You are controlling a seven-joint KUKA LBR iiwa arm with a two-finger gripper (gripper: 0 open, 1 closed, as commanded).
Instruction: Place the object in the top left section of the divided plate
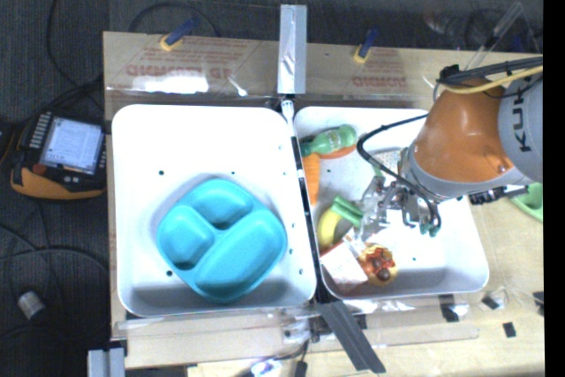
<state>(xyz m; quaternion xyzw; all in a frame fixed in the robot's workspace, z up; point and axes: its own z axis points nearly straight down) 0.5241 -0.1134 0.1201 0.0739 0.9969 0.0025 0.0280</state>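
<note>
Divided plate, blue and bare in all three sections, sits in the left bin, its top left section still waiting for its object. We see nothing carried across yet: the task looks barely begun.

In the right bin, the arm reaches in from three o'clock, and its pincer hangs low over a heap of toy food. We cannot tell whether it is spread or pressed together, nor whether anything sits between its tips.

Around it lie a yellow-green fruit at nine o'clock from the pincer, a packet with red print at six o'clock, and a green bottle with an orange carrot toward eleven o'clock.

We judge what remains as nearly everything: a firm grip, a lift, a trip over the wall between the bins, and a drop at the plate's far left pocket.
</note>
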